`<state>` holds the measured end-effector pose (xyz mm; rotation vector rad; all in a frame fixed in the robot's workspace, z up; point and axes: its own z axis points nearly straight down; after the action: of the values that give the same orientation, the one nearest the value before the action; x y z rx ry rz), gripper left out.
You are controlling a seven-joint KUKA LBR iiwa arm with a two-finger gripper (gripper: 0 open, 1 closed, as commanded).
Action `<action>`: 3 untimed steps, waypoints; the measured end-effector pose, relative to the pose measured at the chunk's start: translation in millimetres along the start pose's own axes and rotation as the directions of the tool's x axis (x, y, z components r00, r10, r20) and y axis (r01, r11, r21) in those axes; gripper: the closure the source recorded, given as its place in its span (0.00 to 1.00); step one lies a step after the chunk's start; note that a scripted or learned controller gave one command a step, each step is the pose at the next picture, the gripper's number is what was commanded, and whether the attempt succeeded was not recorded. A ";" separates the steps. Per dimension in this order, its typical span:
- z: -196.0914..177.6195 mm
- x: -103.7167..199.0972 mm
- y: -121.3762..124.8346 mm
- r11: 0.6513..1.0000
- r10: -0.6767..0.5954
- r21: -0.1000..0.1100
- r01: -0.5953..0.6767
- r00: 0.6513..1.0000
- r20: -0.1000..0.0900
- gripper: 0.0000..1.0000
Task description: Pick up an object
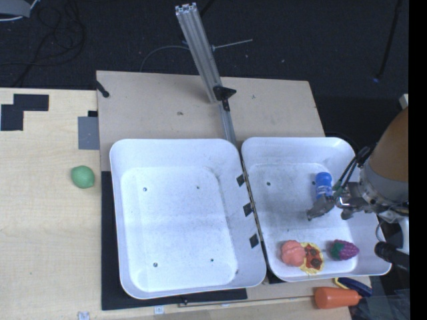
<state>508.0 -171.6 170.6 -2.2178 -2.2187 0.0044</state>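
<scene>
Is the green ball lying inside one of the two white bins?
No. The green ball rests on the bare wooden bench, to the left of the left bin and apart from its rim.

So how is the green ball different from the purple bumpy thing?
The round green ball is smooth and plain; the purple bumpy grape-like toy is knobbly and longer than it is round. The green ball lies out on the wooden bench, left of both bins; the purple toy lies inside the right white bin, near its front edge. Both are small.

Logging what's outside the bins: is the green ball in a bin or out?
Out. The green ball lies on the wooden bench, left of the left bin.
</scene>
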 end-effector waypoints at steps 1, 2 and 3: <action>45.6 -4.9 4.4 1.000 0.000 -0.001 0.000 1.000 0.000 0.00; 33.6 -6.2 4.6 1.000 0.003 -0.004 -0.003 1.000 0.001 1.00; -16.8 -4.0 -4.5 1.000 0.001 -0.009 -0.001 1.000 0.002 1.00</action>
<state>503.6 -175.6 187.4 -2.2243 -2.2233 -0.0030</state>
